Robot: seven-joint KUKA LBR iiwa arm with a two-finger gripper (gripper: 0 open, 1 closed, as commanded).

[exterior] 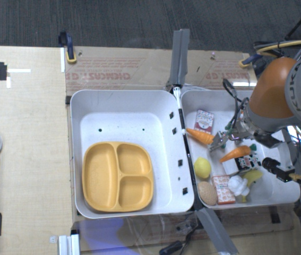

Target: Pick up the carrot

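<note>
An orange carrot [199, 136] lies in the right bin [277, 198] near its left wall, pointing up-left. A second orange carrot-like piece [235, 153] lies just right of it, nearer the bin's middle. My gripper [219, 141] hangs low between the two, its metal tip right beside the thick end of the left carrot. The grey arm with its orange band [272, 92] reaches in from the right above the bin. Whether the tip touches either carrot is unclear.
The right bin also holds a yellow lemon [202, 167], a red packet [204, 121], a round biscuit [208, 193], a red box [224, 189], a white lump [237, 185] and a yellow-green banana [253, 176]. A yellow divided plate [118, 175] lies in the left bin [86, 110].
</note>
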